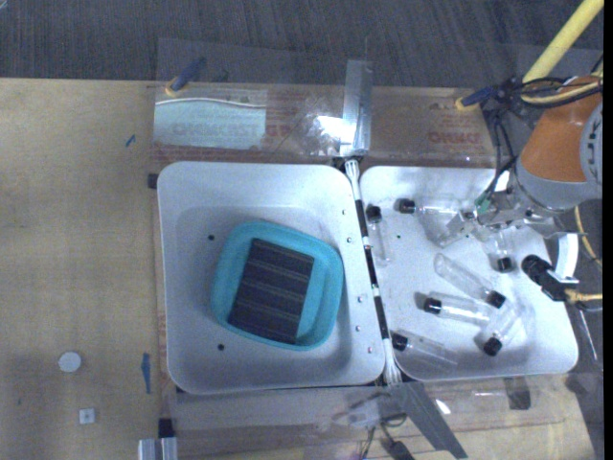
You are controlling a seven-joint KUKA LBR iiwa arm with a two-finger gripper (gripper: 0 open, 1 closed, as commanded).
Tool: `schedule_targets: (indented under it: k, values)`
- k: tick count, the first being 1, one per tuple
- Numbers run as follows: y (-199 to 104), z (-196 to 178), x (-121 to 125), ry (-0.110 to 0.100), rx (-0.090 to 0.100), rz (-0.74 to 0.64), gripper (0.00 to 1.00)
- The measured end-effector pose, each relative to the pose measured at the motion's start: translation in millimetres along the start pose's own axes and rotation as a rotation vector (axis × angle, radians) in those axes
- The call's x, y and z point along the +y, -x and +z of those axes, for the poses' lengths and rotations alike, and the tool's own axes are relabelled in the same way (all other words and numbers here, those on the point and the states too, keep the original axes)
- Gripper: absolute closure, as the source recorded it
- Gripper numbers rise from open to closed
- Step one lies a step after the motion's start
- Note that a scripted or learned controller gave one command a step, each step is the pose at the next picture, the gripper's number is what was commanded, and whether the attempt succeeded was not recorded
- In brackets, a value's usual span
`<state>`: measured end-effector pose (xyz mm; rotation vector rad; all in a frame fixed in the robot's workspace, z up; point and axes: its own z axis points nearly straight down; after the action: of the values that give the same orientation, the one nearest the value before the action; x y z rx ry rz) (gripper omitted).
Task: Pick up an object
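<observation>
Camera view: a tan wooden bench (67, 209) carried two shallow, round-cornered white plastic bins; the left bin (182, 199) held a turquoise square tray (230, 257) with a dark ribbed rectangular block (276, 289) lying in it. The right bin (556, 353) held scattered clear, slender cylindrical vials with black caps (458, 307), lying flat across its floor. The grey arm with its orange band (560, 147) reached over that bin's upper right corner, its pincer (493, 211) low beside a vial; whether it was spread or pressed together cannot be told.

Two white bins (182, 257) on a wooden bench (67, 209).
</observation>
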<state>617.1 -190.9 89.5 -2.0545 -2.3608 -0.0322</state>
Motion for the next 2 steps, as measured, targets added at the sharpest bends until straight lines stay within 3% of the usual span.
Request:
schedule_targets:
  k: [1, 2]
  values:
    - [-43, 4, 48, -0.023, -0.022, 0.071, 0.00]
    - [-25, 2, -39, -0.003, -0.022, 0.023, 0.00]
